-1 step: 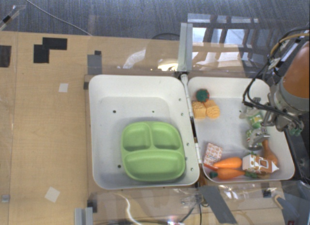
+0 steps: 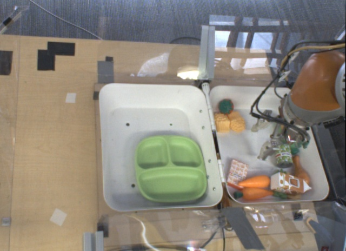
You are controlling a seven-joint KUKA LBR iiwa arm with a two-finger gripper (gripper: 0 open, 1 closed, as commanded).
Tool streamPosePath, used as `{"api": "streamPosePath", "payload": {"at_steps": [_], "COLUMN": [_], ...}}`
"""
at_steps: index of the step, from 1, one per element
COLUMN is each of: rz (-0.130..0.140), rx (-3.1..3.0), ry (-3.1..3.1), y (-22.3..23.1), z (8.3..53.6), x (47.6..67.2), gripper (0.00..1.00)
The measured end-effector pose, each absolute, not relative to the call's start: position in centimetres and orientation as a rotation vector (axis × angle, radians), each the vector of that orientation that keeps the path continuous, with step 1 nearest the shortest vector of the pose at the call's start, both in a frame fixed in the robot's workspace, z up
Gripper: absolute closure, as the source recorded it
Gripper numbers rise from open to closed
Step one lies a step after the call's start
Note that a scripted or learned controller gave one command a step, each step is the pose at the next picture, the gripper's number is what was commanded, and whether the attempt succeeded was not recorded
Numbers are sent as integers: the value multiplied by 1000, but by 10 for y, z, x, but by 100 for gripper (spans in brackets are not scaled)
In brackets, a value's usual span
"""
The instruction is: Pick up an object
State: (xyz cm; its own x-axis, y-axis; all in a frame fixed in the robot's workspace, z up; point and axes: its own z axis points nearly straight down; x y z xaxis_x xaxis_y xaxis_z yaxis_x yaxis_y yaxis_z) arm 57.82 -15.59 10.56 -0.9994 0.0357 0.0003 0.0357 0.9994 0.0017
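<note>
My gripper (image 2: 282,146) hangs low over the right side of the right bin (image 2: 254,99), below the arm's orange band. Directly beneath it stands a small green can (image 2: 284,157), partly covered by the gripper. I cannot make out whether the can is touched or gripped. In the bin's front lie two orange carrots (image 2: 254,183), a small carton (image 2: 289,183) and a pink and white packet (image 2: 237,171). An orange sausage-like piece (image 2: 301,171) lies by the can. Farther back sit yellow corn pieces (image 2: 229,121) and a green ball (image 2: 225,105).
The left bin (image 2: 116,104) holds a green divided plate (image 2: 170,167) in its front half. A metal post (image 2: 206,55) rises at the back between the bins. Cables loop off the arm above the right bin's far corner.
</note>
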Motion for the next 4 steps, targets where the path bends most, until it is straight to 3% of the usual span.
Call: {"api": "streamPosePath", "payload": {"at_steps": [1,2,3,4], "rz": [7,8,8,3], "rx": [413,516,613,305], "ry": [-3130,-3113,-3095,-3141], "y": [-186,-206,-206,-200], "z": [156,89,90,89], "x": [646,621,570,655], "gripper": [0,0,0,0]}}
